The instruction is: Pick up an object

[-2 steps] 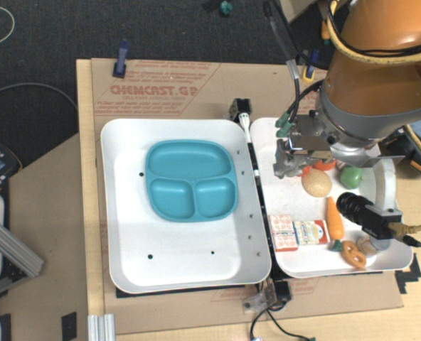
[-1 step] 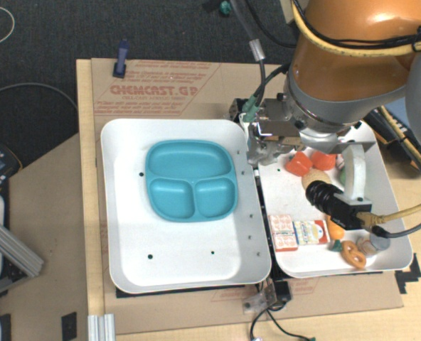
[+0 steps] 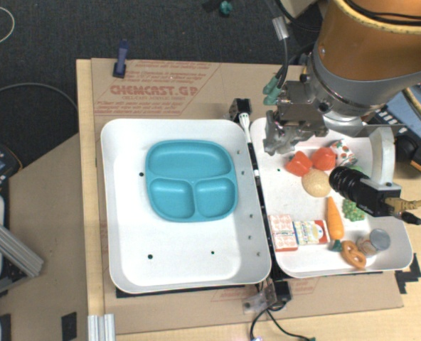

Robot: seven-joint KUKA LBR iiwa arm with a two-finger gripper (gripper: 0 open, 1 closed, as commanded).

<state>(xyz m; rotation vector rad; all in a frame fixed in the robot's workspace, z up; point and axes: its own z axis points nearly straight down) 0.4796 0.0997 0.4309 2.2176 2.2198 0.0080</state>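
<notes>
My gripper [image 3: 281, 146] hangs over the far left corner of the right bin [image 3: 304, 263]. It is open, and I see nothing between its fingers. Just right of it and closer to me lie two red pieces [image 3: 298, 163] [image 3: 324, 158] and a beige round thing [image 3: 315, 183]. Further toward the front are an orange carrot [image 3: 334, 219], a green piece [image 3: 352, 209], a brown pretzel [image 3: 353, 253], a grey disc [image 3: 377, 241] and a red, white and green carton [image 3: 296, 231] lying flat.
The left bin [image 3: 114, 190] holds a teal divided plate [image 3: 191, 179]. Both bins sit on a cardboard sheet [image 3: 153, 84]. The arm's orange and grey body covers the right bin's far right side.
</notes>
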